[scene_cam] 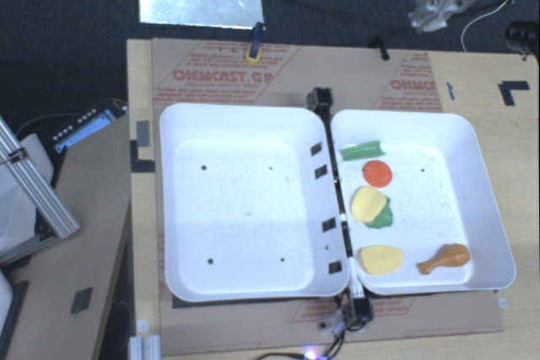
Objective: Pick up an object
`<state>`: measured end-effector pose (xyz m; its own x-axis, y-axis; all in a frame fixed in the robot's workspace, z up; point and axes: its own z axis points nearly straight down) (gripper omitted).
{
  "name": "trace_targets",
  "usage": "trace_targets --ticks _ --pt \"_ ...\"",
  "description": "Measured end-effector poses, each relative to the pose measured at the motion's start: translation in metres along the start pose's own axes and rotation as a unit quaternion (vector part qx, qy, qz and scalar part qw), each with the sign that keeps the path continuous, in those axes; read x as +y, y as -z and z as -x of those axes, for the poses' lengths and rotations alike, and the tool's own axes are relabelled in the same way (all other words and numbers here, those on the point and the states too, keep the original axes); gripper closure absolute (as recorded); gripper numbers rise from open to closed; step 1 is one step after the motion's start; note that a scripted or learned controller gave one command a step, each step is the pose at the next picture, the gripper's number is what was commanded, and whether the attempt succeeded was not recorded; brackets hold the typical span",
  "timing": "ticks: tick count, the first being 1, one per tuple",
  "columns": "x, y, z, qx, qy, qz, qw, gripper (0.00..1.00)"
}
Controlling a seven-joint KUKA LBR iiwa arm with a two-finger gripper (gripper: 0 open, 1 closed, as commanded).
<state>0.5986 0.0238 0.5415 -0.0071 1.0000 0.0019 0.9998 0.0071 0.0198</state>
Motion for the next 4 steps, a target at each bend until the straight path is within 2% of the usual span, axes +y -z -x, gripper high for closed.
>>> trace_targets --ticks 1,2,3,4 --pt "0.001 -0.01 0.0 -0.001 -0.001 -0.008 1.0 0.0" --pt "0.002 0.001 0.0 -0.001 0.002 -0.007 1.0 1.0" --pt "-0.042 -0.005 0.006 -0.001 -0.001 -0.009 1.0 1.0" --pt "-0.104 -0.003 0.014 0.0 -0.001 -0.008 1.0 1.0"
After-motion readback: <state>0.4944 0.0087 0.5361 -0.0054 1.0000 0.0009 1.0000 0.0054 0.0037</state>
